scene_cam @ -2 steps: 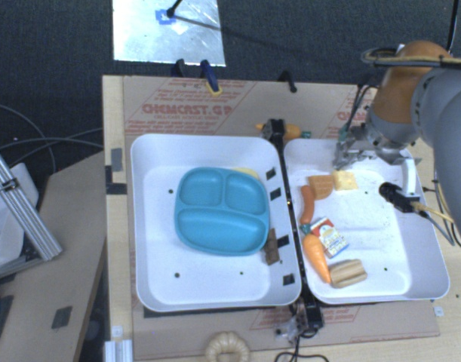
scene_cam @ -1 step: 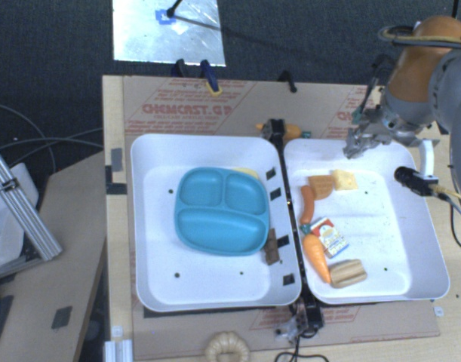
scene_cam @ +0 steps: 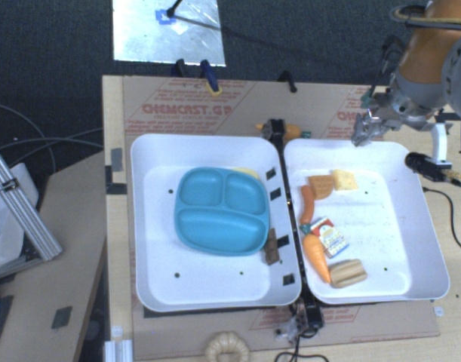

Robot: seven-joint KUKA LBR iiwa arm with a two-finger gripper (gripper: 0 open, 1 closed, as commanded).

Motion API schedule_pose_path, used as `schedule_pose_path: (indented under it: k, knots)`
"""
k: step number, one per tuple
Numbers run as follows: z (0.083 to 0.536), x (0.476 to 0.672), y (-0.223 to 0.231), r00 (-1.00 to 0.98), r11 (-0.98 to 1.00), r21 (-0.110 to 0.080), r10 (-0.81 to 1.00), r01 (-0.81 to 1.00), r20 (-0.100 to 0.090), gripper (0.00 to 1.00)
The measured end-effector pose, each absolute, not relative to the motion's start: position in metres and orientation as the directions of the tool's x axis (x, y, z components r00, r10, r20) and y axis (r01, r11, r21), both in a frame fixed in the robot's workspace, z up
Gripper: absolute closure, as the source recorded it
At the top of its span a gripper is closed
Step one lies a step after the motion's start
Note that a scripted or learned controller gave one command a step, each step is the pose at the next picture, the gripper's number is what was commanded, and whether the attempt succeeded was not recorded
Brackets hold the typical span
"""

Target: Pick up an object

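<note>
while the hand [scene_cam: 364, 136] hangs above the far rim of the right bin [scene_cam: 422, 225], with nothing visibly between its fingers and its spread too small to tell, the pickable things lie bunched along that bin's left side. nearest the hand is a pale yellow block [scene_cam: 344, 179], touching a tan square piece [scene_cam: 320, 185] — both look like light, stiff toy food, probably easy to pinch across their flat sides. below them a slim orange-red sausage [scene_cam: 308, 204] runs along the divider, then a small printed carton [scene_cam: 332, 237], a carrot [scene_cam: 315, 256] and a tan bread roll [scene_cam: 347, 272] near the front wall. the carrot and sausage are likely smooth and rounded, so a grip across the middle seems safest; the roll looks bulkier and may slip from narrow fingers. the left bin [scene_cam: 158, 277] holds a blue divided plate [scene_cam: 221, 210] — wide, shallow, and probably awkward to take except by its rim. both bins sit on the counter [scene_cam: 238, 100].
</note>
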State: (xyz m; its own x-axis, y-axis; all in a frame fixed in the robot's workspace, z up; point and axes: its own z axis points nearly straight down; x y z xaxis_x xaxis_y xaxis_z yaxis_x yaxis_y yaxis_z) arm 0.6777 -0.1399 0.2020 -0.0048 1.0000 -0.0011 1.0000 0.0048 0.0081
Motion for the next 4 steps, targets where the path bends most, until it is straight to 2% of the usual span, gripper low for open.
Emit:
schedule_pose_path:
  k: [1, 2, 3, 4]
  knots:
    - [0.227, 0.679, -0.14, -0.006, 0.006, 0.006, 1.0, 1.0, -0.001, 1.0]
    - [0.217, 0.637, -0.107, -0.008, 0.008, -0.001, 1.0, 1.0, 0.001, 1.0]
    - [0.212, 0.592, -0.068, -0.008, 0.008, -0.002, 1.0, 1.0, 0.002, 1.0]
    - [0.226, 0.563, -0.032, -0.009, 0.009, 0.0, 1.0, 1.0, 0.002, 1.0]
